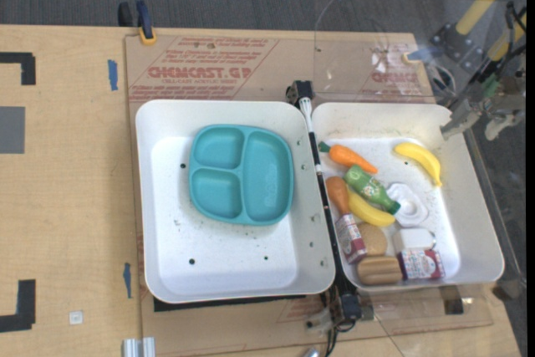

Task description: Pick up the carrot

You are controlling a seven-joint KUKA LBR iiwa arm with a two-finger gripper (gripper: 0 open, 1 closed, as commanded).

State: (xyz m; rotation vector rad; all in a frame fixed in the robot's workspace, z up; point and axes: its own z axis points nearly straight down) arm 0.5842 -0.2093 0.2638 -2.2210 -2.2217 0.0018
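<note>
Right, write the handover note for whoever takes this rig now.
Claw: at the right bin's upper right corner, above the rim, nothing visibly in it.
Carrot: lying in the right bin, upper left area, tip pointing right, just above the green bottle. A second orange piece lies lower along the left wall.
Left bin: holds the teal divided plate.
Done: nothing yet; carrot not grasped.
Left: move the claw over the carrot, descend, close, lift.
</note>
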